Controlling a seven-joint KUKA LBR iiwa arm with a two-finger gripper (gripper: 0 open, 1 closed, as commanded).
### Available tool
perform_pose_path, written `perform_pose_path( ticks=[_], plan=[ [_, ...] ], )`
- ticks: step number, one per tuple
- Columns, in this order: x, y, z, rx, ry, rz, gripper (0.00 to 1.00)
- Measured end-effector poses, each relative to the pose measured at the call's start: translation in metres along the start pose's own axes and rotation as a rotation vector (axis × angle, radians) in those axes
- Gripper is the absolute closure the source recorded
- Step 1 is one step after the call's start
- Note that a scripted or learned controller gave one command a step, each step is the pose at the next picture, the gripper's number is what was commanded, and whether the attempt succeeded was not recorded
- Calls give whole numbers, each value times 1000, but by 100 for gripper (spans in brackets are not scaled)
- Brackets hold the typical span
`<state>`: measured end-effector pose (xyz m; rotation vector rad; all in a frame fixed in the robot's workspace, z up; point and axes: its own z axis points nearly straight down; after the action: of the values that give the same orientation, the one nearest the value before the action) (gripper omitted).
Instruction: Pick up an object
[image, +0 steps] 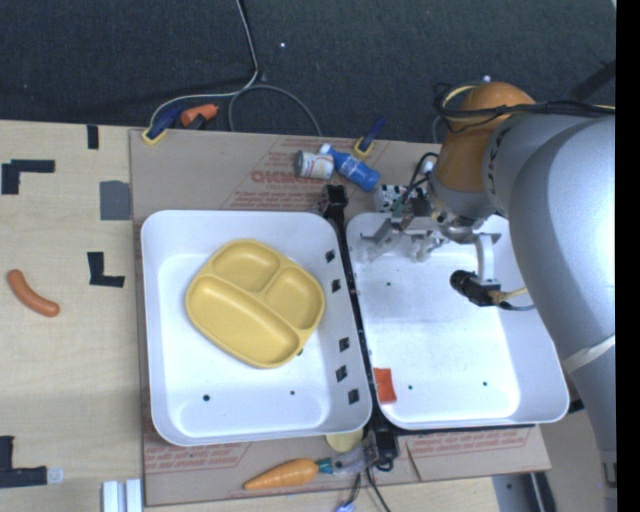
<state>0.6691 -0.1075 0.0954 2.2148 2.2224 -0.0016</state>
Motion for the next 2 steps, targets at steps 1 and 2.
perform_pose_path(
  ticks=[1, 2],
  plan=[
    [12, -23, 10, -1, -1, 3, 0],
    [12, 0, 10, 2, 3, 1, 0]
  ],
)
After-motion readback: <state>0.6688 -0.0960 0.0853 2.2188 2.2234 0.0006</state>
